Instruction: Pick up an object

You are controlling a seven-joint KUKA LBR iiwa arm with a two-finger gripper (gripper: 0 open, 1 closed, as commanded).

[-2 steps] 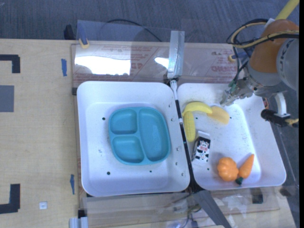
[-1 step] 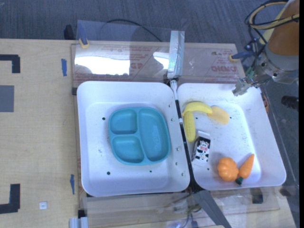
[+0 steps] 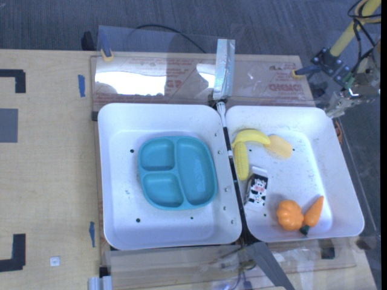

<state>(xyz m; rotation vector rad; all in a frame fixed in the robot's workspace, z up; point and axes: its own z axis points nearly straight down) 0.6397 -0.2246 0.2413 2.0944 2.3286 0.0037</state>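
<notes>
I take the divider (image 3: 225, 144) between the two bins as my landmark. Left of it lies a blue tray (image 3: 177, 171) in the left bin (image 3: 115, 125). Just right of it, a corn cob (image 3: 241, 160) sits under a banana (image 3: 251, 138), with a pale chip (image 3: 279, 146) beyond and a small card (image 3: 258, 190) below. Further right and lower lie an orange (image 3: 289, 214) and a carrot (image 3: 313, 211), touching. The pincer (image 3: 347, 92) hangs outside the right bin's far corner; I cannot tell its state. I judge nothing is picked yet: next I must bring it in over one item and descend.
</notes>
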